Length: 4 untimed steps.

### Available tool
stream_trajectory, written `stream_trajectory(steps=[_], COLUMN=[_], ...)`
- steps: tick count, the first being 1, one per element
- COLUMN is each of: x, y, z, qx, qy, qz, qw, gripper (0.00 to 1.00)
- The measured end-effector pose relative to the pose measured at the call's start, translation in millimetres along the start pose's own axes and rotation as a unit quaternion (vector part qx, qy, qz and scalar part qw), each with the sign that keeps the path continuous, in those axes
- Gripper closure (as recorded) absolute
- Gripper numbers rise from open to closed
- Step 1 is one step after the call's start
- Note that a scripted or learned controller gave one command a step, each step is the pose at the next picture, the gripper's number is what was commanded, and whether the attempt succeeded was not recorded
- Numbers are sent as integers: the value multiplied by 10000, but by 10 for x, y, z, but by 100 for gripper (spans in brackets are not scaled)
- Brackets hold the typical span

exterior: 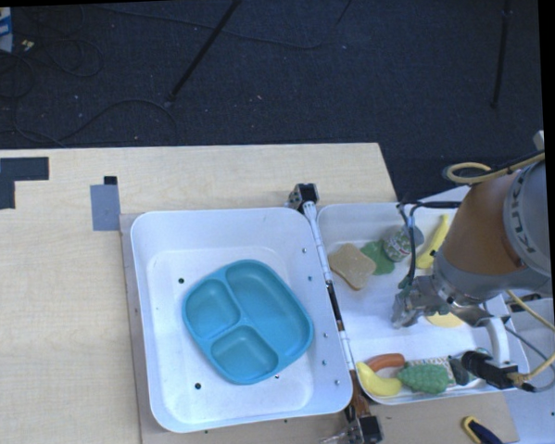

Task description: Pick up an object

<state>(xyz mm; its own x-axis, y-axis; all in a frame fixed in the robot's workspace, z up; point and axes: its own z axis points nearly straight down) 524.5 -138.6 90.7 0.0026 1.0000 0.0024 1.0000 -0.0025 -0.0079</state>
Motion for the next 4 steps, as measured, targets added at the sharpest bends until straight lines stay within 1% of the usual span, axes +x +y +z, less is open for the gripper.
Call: stream_trajectory(steps=[1,2,3,4], x=[-321,-92,235,52], y=[100,136,956,822], z=[-1333,-945,-1568,-913], qx=[-9,4,-12,5], qy=[-8,-1,-11,-5], qz=[-8,-12,-20,-11], qw=[10000,10000,10000,10000], gripper=[100,100,100,100])
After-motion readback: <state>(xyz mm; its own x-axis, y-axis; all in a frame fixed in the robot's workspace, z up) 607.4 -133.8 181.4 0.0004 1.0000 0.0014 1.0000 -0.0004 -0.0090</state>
